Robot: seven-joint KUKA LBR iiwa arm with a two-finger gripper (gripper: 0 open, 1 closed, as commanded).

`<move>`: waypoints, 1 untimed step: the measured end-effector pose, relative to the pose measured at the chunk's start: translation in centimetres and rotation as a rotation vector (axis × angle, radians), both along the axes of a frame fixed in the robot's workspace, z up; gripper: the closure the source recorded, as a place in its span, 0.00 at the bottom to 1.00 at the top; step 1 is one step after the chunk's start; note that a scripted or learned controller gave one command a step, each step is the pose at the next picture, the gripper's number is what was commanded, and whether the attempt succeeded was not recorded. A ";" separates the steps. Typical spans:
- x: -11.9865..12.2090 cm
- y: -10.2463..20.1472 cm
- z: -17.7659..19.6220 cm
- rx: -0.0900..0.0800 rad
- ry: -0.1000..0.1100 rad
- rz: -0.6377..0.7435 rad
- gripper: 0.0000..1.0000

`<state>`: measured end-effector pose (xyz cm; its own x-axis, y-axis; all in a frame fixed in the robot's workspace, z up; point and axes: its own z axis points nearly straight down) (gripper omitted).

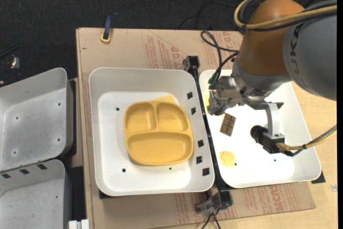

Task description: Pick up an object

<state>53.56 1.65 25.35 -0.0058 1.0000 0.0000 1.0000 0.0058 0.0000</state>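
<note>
A yellow divided tray (158, 133) fills the middle of the left bin (102, 115). In the right bin (300, 166), the claw (218, 103) hangs by the left wall; whether it is spread or pressed together, I cannot tell. Just right of it lies a brown chocolate-like block (228, 125), with a small yellow piece (227, 158) nearer the bin's front edge.

— What does the arm (278, 45) hide?

— Much of the right bin (300, 169): its far wall and upper floor lie under the orange band and wrist. The gripper (218, 102) sits at that bin's left wall, too dark to read.

— Anything under the yellow plate (159, 133)?

— A pale yellow sheet (167, 99) peeks past its far rim; the rest is covered.
</note>
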 end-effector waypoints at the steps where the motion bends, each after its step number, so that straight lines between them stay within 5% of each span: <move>1: -1.5 6.0 -1.0 0.001 0.002 0.002 1.00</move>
